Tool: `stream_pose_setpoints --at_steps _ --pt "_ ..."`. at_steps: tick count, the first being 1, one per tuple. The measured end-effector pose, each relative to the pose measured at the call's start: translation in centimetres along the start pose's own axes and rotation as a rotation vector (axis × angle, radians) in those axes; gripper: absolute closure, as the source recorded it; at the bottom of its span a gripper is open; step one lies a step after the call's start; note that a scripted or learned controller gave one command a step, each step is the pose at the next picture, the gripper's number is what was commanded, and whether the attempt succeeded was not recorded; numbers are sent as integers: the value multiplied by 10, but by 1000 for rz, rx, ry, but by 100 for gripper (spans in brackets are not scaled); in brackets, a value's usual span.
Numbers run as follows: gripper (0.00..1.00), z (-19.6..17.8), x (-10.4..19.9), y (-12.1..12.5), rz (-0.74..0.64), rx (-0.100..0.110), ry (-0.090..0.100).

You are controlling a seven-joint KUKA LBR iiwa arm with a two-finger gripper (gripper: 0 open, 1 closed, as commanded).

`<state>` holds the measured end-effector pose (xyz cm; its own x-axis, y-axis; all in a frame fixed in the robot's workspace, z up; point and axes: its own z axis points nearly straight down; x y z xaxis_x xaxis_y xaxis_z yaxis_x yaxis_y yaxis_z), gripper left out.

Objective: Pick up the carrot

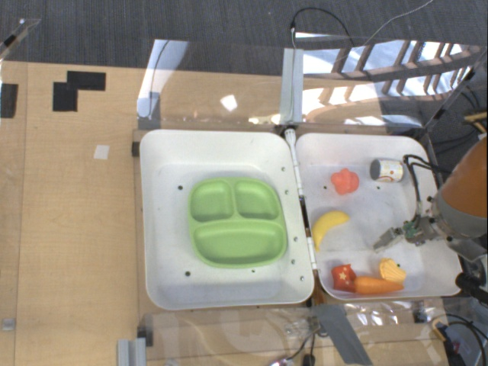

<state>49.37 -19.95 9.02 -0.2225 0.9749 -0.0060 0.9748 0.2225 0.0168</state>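
I see the slim orange carrot (377, 285) lying flat along the near wall of the right-hand shallow white bin (358, 147), touching a red strawberry-like piece (343, 277) at its left end and just below a small yellow-orange ridged piece (393, 269). That corner is crowded. More bare floor lies mid-bin, between the yellow banana (328, 226) and the grey claw (393, 238), which hovers above the carrot near the right wall. I cannot tell how far the claw is open; nothing shows in it. The green divided plate (237, 222) sits in the left-hand white bin (168, 204).
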Motion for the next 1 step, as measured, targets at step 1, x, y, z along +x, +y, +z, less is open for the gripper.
stream_pose_setpoints --at_steps 1 --pt "0 -17 -2 -4 754 16 3"
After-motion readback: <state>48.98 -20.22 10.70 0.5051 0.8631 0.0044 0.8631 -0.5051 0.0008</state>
